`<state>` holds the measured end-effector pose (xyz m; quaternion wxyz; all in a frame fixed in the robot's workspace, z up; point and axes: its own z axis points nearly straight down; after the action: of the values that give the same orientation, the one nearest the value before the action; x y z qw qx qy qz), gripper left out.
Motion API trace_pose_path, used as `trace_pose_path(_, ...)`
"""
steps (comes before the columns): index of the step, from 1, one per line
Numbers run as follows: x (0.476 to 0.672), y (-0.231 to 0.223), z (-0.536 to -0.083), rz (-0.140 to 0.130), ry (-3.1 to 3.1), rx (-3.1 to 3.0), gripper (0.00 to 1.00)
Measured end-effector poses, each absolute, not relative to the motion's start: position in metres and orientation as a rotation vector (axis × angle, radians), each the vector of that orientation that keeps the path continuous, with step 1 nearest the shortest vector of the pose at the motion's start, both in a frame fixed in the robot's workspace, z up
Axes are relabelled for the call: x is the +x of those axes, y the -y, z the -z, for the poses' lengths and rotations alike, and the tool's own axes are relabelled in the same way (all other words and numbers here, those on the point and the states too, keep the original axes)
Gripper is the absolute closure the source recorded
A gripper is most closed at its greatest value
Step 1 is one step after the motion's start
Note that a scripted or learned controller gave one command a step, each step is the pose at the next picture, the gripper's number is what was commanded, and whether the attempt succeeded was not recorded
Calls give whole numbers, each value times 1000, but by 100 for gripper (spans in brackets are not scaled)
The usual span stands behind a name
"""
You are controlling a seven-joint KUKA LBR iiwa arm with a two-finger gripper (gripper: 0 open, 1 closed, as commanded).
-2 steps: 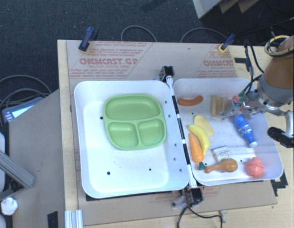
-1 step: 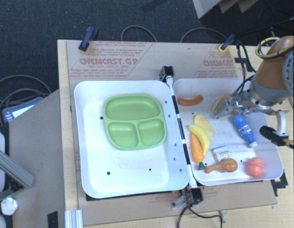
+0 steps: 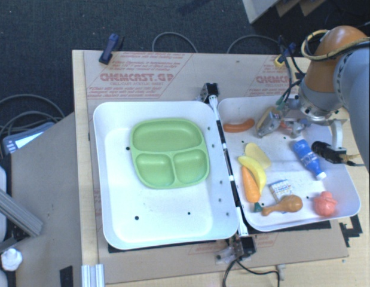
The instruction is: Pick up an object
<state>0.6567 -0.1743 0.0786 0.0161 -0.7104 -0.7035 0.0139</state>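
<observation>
Your left bin (image 3: 113,220) holds a green divided plate (image 3: 170,152) with bare white floor around it. Your right bin (image 3: 346,211) holds a sausage (image 3: 239,125), banana (image 3: 254,167), carrot (image 3: 250,186), drumstick (image 3: 283,205), blue bottle (image 3: 308,157) and pink fruit (image 3: 324,203). Your end effector (image 3: 277,122) sits low at that bin's back, just beside the sausage; whether it is open or closed, you cannot tell.

Matt green plastic plate (image 3: 170,152), glossy white bins (image 3: 173,232)
</observation>
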Motion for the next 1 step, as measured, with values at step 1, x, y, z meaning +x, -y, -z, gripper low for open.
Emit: trace_pose_path(1,666,197,-86,-5,2219,-2221,0)
